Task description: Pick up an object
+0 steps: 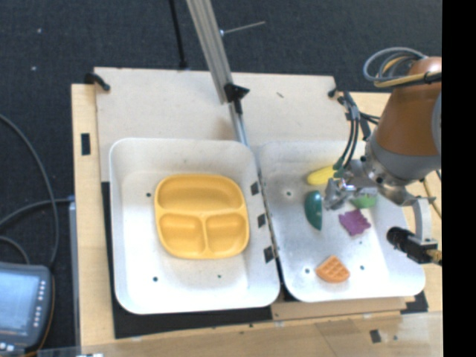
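Camera view is showing the pincer (341, 190) hanging low in the right bin (291, 274), amid 5 small toys, and I cannot tell how it is set. It is sitting just beside the yellow piece (320, 175) and the dark green piece (314, 209), with a light green piece (366, 198) and the purple piece (355, 222) close by, the orange piece (332, 270) nearer the front rim, and a yellow divided tray (201, 216) in the left bin (134, 281). The arm is probably working through the reach-and-grasp step, and the next move is calling for 1 toy singled out and closed on cleanly before lifting.

no readable text, labels or numbers, view perhaps too coarse
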You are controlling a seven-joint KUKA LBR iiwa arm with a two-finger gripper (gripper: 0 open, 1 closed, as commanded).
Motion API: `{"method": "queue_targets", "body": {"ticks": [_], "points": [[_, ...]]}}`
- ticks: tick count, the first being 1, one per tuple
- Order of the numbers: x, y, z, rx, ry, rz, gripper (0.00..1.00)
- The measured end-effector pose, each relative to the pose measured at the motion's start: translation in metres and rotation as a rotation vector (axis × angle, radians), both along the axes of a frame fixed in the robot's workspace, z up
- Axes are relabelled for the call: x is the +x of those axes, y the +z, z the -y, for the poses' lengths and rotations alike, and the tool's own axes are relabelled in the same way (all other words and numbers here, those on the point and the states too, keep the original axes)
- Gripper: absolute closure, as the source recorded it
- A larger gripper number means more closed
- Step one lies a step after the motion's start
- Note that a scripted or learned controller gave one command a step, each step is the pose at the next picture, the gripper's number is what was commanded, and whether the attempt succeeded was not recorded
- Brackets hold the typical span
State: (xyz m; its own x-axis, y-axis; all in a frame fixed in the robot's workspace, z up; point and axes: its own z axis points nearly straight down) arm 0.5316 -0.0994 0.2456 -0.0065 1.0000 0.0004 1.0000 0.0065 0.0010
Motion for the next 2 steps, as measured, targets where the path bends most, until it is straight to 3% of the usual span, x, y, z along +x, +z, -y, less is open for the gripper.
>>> {"method": "queue_targets", "body": {"ticks": [2], "points": [[-0.005, -0.010, -0.106, 0.000, 0.000, -0.001, 1.00]]}}
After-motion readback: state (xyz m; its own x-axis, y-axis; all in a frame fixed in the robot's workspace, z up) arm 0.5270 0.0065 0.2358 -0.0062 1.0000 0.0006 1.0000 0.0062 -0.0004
